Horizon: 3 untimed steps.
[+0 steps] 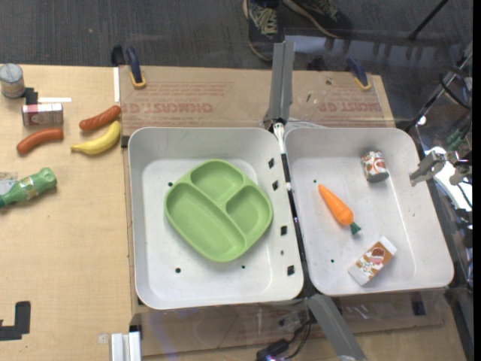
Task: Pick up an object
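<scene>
The right bin point(421, 273) holds three things. An orange carrot point(335, 204) with a green stub lies slantwise near its middle. A small red-and-white can point(374, 165) sits toward the back right. A white and red carton point(372, 261) lies at the front right. My gripper point(430, 165) hangs at the bin's right rim, right of the can and apart from it, with nothing seen in it. The left bin point(143, 224) carries a green divided plate point(218, 210).
On the wooden bench left of the bins lie a banana point(99, 141), two sausages point(100, 117), a small carton point(41, 114), a can point(10, 79) and a green bottle point(28, 186). A grey divider post point(281, 81) stands between the bins at the back.
</scene>
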Tool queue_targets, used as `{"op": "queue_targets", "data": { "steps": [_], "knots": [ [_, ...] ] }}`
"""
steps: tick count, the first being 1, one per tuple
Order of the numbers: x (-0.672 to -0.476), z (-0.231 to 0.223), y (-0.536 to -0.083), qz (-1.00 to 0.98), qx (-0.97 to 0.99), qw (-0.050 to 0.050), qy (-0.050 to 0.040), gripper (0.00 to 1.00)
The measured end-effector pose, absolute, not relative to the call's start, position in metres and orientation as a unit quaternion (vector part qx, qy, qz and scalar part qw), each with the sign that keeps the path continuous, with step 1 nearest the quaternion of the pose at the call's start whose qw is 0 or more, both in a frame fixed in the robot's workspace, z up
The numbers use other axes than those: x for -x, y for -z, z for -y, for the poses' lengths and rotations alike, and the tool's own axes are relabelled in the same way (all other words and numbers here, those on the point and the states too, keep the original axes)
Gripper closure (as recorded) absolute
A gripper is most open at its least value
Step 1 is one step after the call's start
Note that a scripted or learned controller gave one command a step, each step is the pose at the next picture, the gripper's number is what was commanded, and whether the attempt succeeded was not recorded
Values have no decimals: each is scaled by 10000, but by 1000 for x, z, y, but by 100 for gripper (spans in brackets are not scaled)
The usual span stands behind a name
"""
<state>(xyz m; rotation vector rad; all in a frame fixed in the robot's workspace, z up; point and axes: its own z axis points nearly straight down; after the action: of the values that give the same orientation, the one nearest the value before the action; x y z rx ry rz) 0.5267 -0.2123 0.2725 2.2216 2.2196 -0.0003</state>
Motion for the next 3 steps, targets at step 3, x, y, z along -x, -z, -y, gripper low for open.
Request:
{"op": "queue_targets", "data": {
  "steps": [3],
  "knots": [
    [-606, -55, -209, -4769, -8790, -3, 19, 0]
  ]
}}
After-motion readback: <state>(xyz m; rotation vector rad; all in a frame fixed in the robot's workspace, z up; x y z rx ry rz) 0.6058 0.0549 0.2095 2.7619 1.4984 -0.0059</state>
